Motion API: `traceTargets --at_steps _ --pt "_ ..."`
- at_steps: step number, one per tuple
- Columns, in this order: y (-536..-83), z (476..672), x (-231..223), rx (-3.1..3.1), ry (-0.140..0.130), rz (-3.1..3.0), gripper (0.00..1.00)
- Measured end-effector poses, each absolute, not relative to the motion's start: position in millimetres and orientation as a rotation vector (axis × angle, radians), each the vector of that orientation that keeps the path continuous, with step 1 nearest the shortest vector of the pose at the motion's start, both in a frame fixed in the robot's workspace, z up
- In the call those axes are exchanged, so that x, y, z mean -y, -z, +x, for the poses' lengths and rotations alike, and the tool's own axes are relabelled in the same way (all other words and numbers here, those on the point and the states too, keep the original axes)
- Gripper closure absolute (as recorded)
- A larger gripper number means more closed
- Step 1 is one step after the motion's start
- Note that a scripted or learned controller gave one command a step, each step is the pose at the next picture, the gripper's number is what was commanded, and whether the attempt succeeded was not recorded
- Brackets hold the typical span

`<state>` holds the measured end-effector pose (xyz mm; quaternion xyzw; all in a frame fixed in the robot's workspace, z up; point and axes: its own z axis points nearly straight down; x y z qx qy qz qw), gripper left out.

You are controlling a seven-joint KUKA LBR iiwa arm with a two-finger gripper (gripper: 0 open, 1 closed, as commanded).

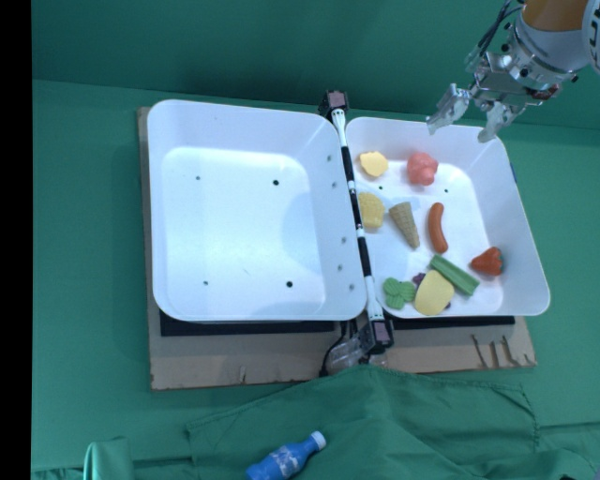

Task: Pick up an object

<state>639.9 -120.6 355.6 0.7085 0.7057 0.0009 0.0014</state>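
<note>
Right bin [525, 246] holds toy foods; open hand [470, 117] hovers above its far rim.

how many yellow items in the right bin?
3. One yellow piece near the back left, one by the left wall mid-bin, one at the front beside the green stick. Something purple under it is partly hidden.

The arm [553, 28] is reaching in from the upper right, its orange band showing above the wrist. The hand [471, 117] is hanging with two fingers [448, 108] spread apart, pointing downward, gripping nothing.
</note>
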Motion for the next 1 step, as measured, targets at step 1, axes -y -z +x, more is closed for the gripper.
traceTargets --at_steps 1 --pt "-355.6 639.9 120.6 -2.215 -0.003 2.224 0.0"
